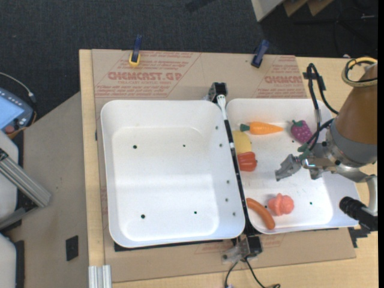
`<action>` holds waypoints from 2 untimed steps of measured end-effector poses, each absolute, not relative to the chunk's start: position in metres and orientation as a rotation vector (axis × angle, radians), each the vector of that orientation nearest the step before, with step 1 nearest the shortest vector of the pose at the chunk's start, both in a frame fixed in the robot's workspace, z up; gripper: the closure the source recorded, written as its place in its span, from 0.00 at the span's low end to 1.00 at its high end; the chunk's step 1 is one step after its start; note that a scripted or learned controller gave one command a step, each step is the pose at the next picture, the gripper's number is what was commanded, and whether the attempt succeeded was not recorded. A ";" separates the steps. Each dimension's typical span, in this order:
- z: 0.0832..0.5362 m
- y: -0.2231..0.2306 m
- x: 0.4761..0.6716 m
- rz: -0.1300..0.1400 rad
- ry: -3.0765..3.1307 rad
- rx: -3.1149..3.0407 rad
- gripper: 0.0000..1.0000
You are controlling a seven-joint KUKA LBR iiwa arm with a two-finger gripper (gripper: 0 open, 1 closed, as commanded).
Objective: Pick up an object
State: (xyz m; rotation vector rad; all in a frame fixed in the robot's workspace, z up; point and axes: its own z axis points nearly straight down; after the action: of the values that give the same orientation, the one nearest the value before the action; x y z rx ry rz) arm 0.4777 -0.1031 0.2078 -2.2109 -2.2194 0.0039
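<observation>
While the arm (354, 125) reaches low over the right bin (318, 221), its gripper (288, 168) stands open, empty, near a glossy plastic carrot (264, 128).

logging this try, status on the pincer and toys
Pincer over right bin, nothing between fingers. Nearest: pink toy, sausage, red pepper. Path open.

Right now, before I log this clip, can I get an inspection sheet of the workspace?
Surface: cardboard-topped bench bearing left bin and right bin.
Job's things: carrot, purple grapes, yellow and red piece, pink toy, sausage, all in the right bin.
Clutter: nothing seen.
Grippers: gripper above the right bin, holding nothing.
Cables: black cable by the arm.
Surroundings: dark floor; clamps at the bench's far edge.
</observation>
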 end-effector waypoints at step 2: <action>0.084 -0.092 0.479 0.001 -2.220 -2.219 0.00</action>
State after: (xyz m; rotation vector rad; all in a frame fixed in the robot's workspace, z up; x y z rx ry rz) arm 0.4787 -0.0921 0.0842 -2.2187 -2.2198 0.0014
